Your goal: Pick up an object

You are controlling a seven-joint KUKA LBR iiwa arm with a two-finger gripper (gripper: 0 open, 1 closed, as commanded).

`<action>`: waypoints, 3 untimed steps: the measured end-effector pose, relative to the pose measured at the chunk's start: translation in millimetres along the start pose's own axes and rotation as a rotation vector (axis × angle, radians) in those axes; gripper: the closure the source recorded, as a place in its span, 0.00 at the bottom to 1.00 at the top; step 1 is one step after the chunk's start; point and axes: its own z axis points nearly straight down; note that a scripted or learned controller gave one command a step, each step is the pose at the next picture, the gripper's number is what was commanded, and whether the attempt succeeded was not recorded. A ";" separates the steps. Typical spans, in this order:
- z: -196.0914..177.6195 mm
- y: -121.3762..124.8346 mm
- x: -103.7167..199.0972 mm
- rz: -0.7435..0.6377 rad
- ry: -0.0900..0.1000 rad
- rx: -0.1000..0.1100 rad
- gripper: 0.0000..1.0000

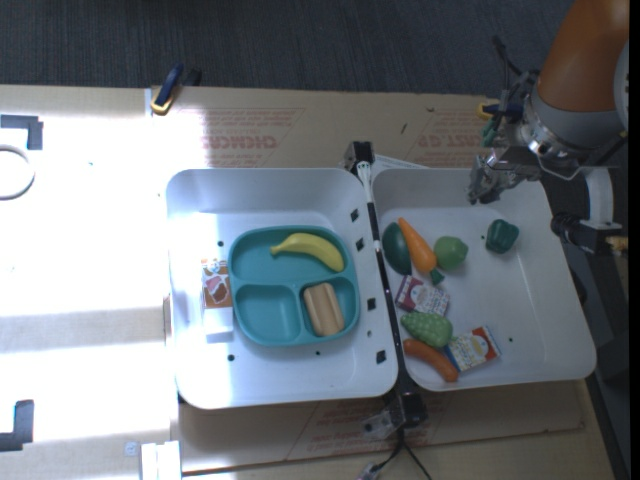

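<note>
- The arm [590, 58] reaches in from the right and ends at the gripper [487, 183], which hovers over the far edge of the right bin [540, 338]. Nothing sits between its fingers, but whether they are spread or closed I cannot tell from this angle.
- What could go wrong: the toys in the right bin are crowded along its left side, so a descent there would likely strike two things at once and push them apart instead of gripping one. The rounded pieces may also roll or squirt out as the fingers close.
- A second risk: the gripper is close to the bin's far wall, and a straight drop from here looks likely to meet bare floor or the rim.
- The left bin [200, 368] holds a teal divided tray [262, 320]; a banana [310, 250] lies in its long upper section and a bread roll [322, 308] in its lower right section. A small card [215, 286] lies on the bin floor just left of the tray.
- The right bin holds the likeliest targets: a small dark green pepper [501, 235] lying alone, nearest the gripper, and the easiest pick in my judgement.
- Further left lie a carrot [417, 245] touching a dark green vegetable [396, 250], a light green ball [451, 252], a bumpy green piece [426, 326], an orange sausage-shaped toy [431, 360] and two small packets [472, 348].
</note>
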 end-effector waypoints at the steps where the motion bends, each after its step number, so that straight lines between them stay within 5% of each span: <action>1: 79.6 -22.9 30.3 0.001 0.000 0.003 1.00; 2: 79.6 -22.9 30.2 0.003 0.001 0.002 0.00; 3: 176.4 -40.2 -12.3 0.006 -0.001 -0.003 0.00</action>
